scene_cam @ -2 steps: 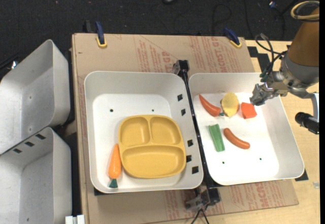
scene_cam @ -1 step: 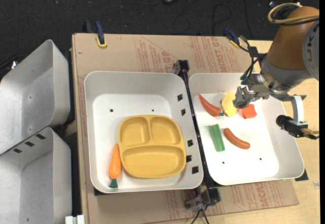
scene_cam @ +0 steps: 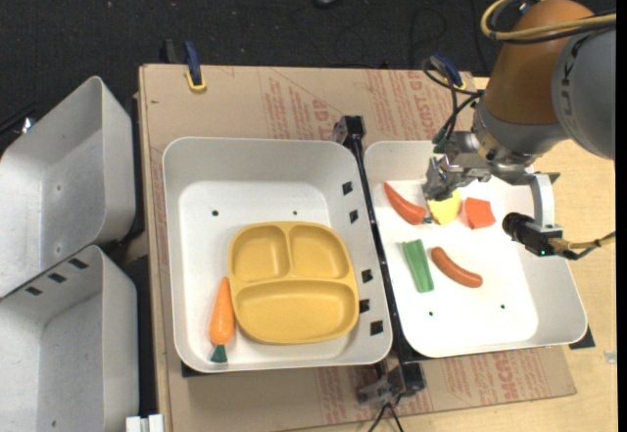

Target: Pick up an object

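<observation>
**Nothing lifted yet: my claw is down on the yellow piece**

Four small food pieces lie in the right bin [scene_cam: 558, 322], and none of them is off its floor as far as I can see. My claw [scene_cam: 443, 187] hangs low near the bin's far edge, right over the yellow piece [scene_cam: 446, 212], which sits between the red pepper-like piece [scene_cam: 404, 204] on one side and the orange block [scene_cam: 478, 213] on the other. My wrist hides the tips from this high view, so I cannot tell how they are set, nor whether they have the yellow piece at all.

Nearer the middle of that bin lie the green stick [scene_cam: 419, 265] and the sausage [scene_cam: 457, 266], both apart from me and untouched. In the left bin [scene_cam: 186, 224] the yellow divided plate [scene_cam: 292, 283] sits toward the near edge with the carrot [scene_cam: 222, 314] just beside it.

I judge the approach done; the grasp itself and the lift are what is left, and the close neighbours could get nudged.
</observation>
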Motion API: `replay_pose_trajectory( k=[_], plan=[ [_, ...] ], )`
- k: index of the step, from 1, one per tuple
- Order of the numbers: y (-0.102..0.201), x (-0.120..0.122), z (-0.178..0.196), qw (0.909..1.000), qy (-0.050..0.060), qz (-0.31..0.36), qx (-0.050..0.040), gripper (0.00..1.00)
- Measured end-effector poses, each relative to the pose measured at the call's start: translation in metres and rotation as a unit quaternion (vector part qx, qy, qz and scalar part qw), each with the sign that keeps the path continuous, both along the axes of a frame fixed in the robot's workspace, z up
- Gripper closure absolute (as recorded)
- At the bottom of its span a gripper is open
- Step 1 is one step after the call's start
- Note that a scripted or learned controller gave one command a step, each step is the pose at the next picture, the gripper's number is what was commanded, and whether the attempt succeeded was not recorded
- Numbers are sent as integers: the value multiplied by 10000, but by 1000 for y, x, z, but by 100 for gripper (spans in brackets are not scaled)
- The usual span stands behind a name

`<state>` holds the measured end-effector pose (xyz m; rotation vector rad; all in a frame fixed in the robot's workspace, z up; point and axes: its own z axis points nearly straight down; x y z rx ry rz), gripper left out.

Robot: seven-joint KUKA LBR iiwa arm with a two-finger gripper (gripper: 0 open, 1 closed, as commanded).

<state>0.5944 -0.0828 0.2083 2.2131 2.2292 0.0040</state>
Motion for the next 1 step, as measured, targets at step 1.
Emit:
replay_pose_trajectory(
  k=[1],
  plan=[
    [54, -2, -6, 10000, 17, 3, 3, 100]
  ],
)
